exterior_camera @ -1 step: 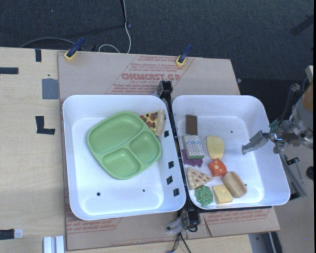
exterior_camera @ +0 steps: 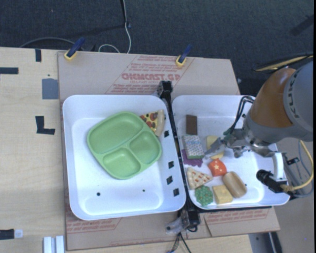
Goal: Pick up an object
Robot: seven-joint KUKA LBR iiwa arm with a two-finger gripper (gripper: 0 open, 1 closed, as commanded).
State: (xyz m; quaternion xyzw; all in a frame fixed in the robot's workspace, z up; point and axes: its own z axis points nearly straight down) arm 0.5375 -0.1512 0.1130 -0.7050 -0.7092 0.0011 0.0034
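A wooden bench [exterior_camera: 21, 157] bears two white bins. The left bin [exterior_camera: 73, 194] holds a green plate [exterior_camera: 124, 145]. Right of it, the gripper [exterior_camera: 217, 149] hovers above a tomato [exterior_camera: 217, 167]; finger state unclear.

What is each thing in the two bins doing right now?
Green plate: lying flat in the left bin, nothing on it.
Pizza slice: in the left bin, tucked against the plate's edge.
Brown bar: lying flat in the right bin.
Tomato: sitting loose, just below the end effector.
Bread roll: lying on its side.
Broccoli: resting by the near wall.
End effector: low over the toys.
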